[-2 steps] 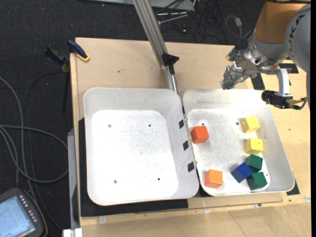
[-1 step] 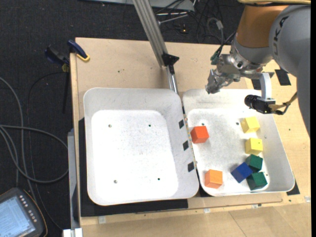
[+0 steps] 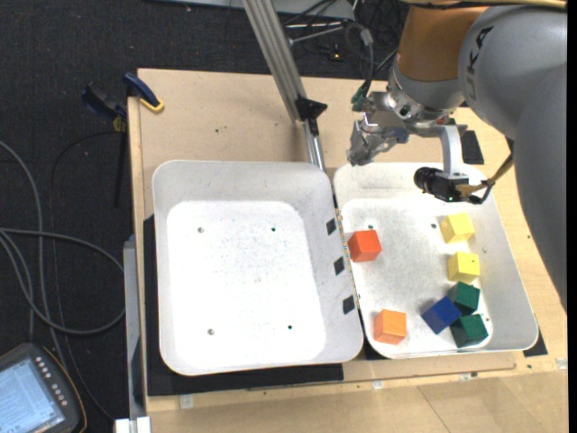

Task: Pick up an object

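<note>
Gripper [image 3: 361, 152] hovers over right bin [image 3: 397, 174] far rim; jaw state cannot be told. Risk: descent strikes rim, well apart from red-orange cube [image 3: 364, 245].

Arm [image 3: 505, 52]: grey, reaching in from the right, bent down toward the bench
Band [image 3: 437, 21]: orange, just above the wrist
Wrist [image 3: 410, 106]: metallic, tilted down and leftward
Gripper [image 3: 361, 152]: hanging low at the arm's end, pointing down
Finger state: too blurred to tell
</note>
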{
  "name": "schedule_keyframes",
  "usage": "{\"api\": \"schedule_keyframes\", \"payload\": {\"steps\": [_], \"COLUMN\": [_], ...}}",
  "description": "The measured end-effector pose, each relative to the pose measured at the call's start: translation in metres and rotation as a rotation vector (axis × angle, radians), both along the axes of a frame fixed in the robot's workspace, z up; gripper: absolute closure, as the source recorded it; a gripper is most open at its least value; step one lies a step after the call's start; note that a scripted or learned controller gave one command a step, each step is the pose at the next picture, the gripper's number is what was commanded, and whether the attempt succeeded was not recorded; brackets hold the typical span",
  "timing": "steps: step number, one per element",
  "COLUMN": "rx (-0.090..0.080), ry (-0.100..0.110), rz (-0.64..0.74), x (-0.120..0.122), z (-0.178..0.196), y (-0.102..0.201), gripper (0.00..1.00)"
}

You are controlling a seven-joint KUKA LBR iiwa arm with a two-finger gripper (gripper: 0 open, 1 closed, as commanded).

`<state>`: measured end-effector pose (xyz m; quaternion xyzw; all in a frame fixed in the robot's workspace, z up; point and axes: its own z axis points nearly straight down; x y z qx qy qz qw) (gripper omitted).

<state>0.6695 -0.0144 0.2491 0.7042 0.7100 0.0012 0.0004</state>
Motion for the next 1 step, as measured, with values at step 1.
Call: {"api": "schedule_keyframes", "payload": {"steps": [1], "rx": [0.001], "ry": [0.002], "rz": [0.0], "x": [-0.0075], "z": [0.0038], "y": [0.0552], "gripper": [1.0]}}
